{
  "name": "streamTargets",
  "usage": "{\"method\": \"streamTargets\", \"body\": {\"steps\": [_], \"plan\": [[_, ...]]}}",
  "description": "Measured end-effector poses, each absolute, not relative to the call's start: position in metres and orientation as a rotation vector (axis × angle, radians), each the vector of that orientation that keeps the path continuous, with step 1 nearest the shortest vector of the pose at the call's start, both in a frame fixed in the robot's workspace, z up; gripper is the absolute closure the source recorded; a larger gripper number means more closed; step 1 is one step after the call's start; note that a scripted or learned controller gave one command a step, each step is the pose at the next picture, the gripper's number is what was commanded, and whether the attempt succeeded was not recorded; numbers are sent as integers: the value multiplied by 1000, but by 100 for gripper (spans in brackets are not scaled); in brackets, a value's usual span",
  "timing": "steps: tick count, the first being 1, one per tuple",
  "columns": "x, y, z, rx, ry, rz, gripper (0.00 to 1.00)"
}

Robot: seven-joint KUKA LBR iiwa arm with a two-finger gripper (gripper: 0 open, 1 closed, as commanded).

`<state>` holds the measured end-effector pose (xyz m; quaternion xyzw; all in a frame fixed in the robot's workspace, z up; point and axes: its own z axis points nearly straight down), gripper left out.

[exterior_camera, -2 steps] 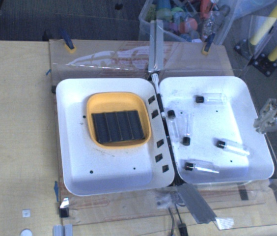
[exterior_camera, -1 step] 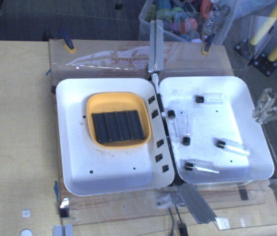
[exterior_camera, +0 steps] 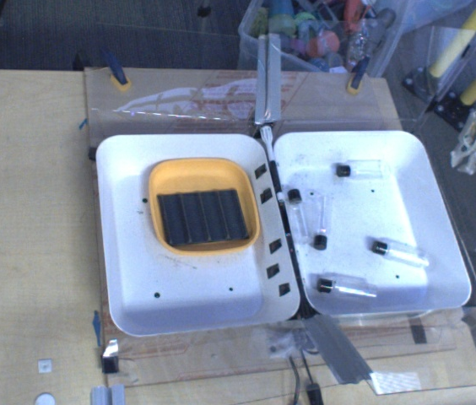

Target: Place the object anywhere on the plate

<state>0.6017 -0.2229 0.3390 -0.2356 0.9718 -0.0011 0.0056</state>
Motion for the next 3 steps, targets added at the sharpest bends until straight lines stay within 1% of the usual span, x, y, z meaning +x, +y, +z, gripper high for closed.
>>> {"method": "streamTargets", "body": {"steps": [1, 2, 3], "plan": [[638, -224, 392, -980, 2974, -4, 100], [642, -223, 437, -1433, 2783, -6, 100], [667, -224, 437, -1726, 2613, -6, 100]]}}
